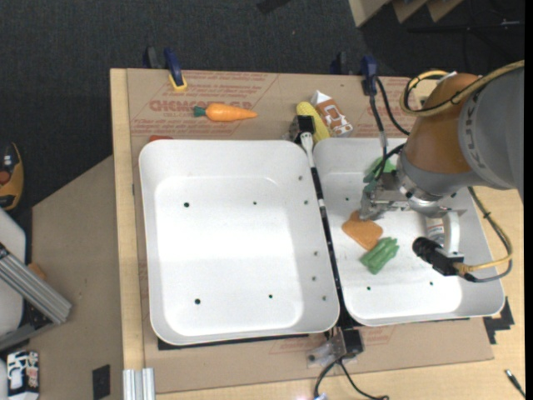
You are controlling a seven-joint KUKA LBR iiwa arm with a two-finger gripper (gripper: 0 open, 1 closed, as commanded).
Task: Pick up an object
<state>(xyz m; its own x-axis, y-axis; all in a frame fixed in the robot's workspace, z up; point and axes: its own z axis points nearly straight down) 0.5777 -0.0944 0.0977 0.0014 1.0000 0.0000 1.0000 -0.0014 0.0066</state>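
Arm: the grey robot arm with the orange band (450,132) reaches in from the right and hangs over the right-hand shallow white plastic bin (416,302).
Gripper: the metal two-finger gripper (372,209) points down into the right bin, at its left-centre, just above the orange wedge.
Fingers: cannot tell how far apart they stand; the wrist hides them, and nothing is plainly seen between them.
Orange wedge-shaped block (363,231): lies flat on the floor of the right bin, touching or just under the tip of the gripper.
Green ridged vegetable-like toy, lower (379,254): lies on the right bin's floor just beside the orange wedge, on its near-right side, tilted diagonally.
Green piece, upper (381,169): in the right bin toward the far wall, partly hidden by the arm.
Left-hand shallow white plastic bin (166,307): sits beside the right bin, their walls touching along the middle.
Orange toy carrot with green top (223,113): lies on the brown cardboard-covered counter (133,98) beyond the left bin, outside both bins.
Yellow banana-shaped toy (309,117): on the counter at the far end of the gap between the bins.
Small brown-and-white printed packet (333,117): just beside the yellow toy, on its right.
Black cable with yellow wire (466,269): loops from the arm across the right bin's right side.
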